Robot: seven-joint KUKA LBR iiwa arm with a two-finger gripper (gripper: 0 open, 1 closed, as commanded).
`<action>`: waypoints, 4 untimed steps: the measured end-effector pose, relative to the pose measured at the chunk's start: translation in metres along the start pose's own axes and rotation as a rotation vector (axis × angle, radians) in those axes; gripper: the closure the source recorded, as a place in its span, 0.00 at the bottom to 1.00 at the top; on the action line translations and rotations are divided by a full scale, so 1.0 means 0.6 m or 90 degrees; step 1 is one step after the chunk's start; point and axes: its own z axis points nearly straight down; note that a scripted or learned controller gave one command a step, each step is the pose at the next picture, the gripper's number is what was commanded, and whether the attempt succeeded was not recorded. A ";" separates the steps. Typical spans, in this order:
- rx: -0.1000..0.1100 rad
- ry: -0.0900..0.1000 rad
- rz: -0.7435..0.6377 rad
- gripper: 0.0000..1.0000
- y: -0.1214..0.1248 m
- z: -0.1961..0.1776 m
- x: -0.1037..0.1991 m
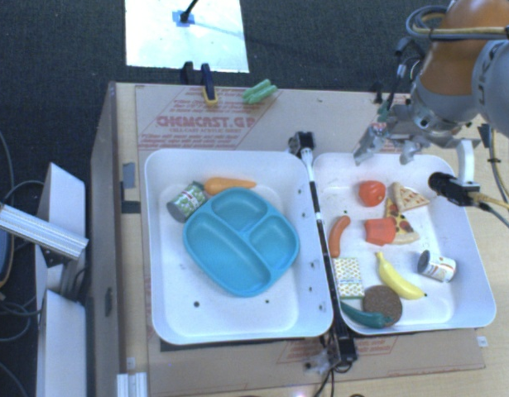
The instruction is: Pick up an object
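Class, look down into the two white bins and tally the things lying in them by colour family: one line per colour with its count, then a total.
Orange or red: 4 (carrot, tomato, sausage, red wedge)
Blue or teal: 2 (divided tray, teal piece)
Yellow: 2 (banana, pizza slice)
Other: 4 (green-label can, white can, brown cookie, patterned packet)
Total: 12

A robotics lab: a worktop (237, 114) bearing two white bins (167, 304) of toy food, cables (14, 205) trailing over dark carpet (55, 56).
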 end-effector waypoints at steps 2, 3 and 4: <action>0.001 0.000 0.001 0.00 -0.105 0.229 0.006; -0.001 0.000 0.000 0.00 -0.011 0.227 -0.020; 0.000 0.000 -0.001 1.00 -0.011 0.209 -0.020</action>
